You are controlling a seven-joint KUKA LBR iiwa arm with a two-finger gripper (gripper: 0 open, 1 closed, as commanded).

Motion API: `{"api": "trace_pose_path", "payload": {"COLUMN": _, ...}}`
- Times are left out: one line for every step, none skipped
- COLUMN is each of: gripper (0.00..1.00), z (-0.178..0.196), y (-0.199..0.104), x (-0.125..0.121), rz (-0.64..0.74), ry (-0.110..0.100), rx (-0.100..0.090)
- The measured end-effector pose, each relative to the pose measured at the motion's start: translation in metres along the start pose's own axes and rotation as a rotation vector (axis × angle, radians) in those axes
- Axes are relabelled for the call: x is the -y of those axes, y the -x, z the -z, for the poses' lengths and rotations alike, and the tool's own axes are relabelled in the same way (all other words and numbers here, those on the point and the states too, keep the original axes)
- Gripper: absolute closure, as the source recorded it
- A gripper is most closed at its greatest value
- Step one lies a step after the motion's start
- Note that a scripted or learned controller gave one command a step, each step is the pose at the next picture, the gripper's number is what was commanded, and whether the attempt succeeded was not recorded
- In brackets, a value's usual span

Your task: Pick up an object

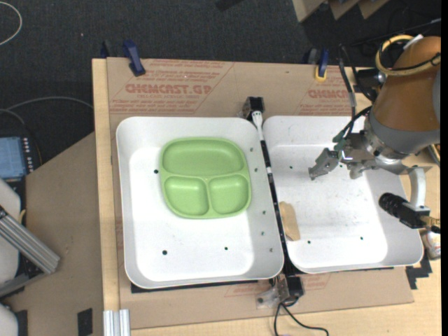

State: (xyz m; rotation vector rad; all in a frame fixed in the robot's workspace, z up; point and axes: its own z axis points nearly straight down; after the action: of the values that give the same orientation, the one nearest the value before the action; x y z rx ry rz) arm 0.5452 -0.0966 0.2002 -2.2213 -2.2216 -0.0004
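Note:
A small tan, flat piece [288,221] lies against the left wall of the right bin [336,257]. A green three-section plate [206,178] rests in the upper half of the left bin [189,257]. My gripper [338,169] hangs over the upper middle of the right bin, up and to the right of the tan piece and well apart from it. Its two grey fingers [321,167] are spread and I see nothing between them, so it is open.
A black cylindrical part [400,209] sticks out over the right bin's right edge. The grey arm with its orange band [413,68] reaches in from the upper right. Blue clamps [133,58] hold the cardboard base at the back.

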Motion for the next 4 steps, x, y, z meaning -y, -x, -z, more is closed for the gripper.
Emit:
{"api": "trace_pose_path", "payload": {"gripper": 0.0, "z": 0.019, "y": -0.106, "x": 0.053, "rz": 0.01, "ry": -0.006, "rx": -0.005}}
{"api": "trace_pose_path", "payload": {"gripper": 0.0, "z": 0.032, "y": -0.163, "x": 0.066, "rz": 0.007, "ry": 0.0, "rx": -0.002}}
{"api": "trace_pose_path", "payload": {"gripper": 1.0, "z": 0.041, "y": -0.159, "x": 0.065, "rz": 0.0, "ry": 0.002, "rx": 0.0}}
{"api": "trace_pose_path", "payload": {"gripper": 1.0, "z": 0.199, "y": -0.156, "x": 0.064, "rz": 0.003, "ry": 0.02, "rx": -0.003}}
